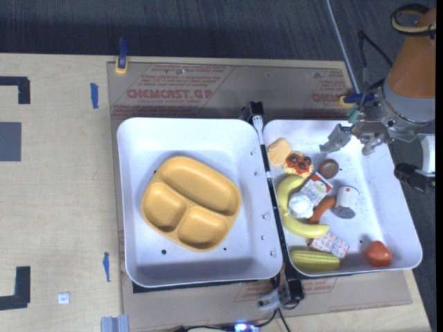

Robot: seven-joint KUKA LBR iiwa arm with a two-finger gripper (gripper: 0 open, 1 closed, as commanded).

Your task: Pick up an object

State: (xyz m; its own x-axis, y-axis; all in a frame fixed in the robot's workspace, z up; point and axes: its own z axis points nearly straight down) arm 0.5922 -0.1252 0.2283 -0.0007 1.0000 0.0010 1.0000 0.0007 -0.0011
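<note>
My gripper [351, 141] hangs over the far part of the right bin [398, 206], its two grey fingers spread apart with nothing between them. Below and left of it lies a pile of toy food: a brown round piece [328, 167], a pizza slice [297, 162], a cheese wedge [279, 149], a banana [294, 213], a white ball [300, 203], a grey can [345, 201], a carrot [321, 210], a corn cob [315, 259] and a red tomato [378, 253].
The left bin [131, 151] holds a yellow three-compartment tray [190, 201]. A black divider [266, 178] runs between the bins. Cardboard lies under both bins, and a thin rod [339, 33] slants across the upper right.
</note>
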